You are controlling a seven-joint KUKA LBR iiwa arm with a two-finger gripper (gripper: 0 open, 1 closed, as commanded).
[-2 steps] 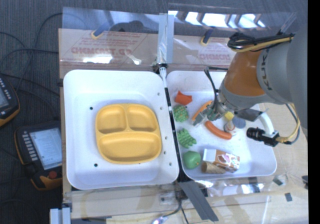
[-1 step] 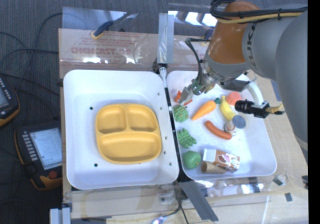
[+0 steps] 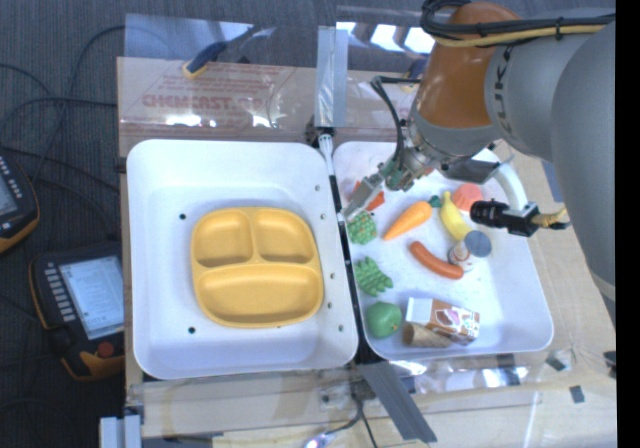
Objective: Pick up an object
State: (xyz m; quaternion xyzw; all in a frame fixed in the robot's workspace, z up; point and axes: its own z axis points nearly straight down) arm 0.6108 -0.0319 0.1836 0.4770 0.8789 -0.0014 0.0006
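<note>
My claw (image 3: 372,191) reaches low over the far left corner of the right bin (image 3: 535,321), where the toys lie crowded: a carrot (image 3: 408,220), a banana (image 3: 453,217), a sausage (image 3: 436,260), two green leafy pieces (image 3: 372,276) and a small carton (image 3: 452,320). A thin red piece (image 3: 375,201) sits at its tips; I cannot tell whether it is pinched. The left bin (image 3: 160,176) keeps the yellow divided plate (image 3: 257,267), likely as a drop spot.
</note>
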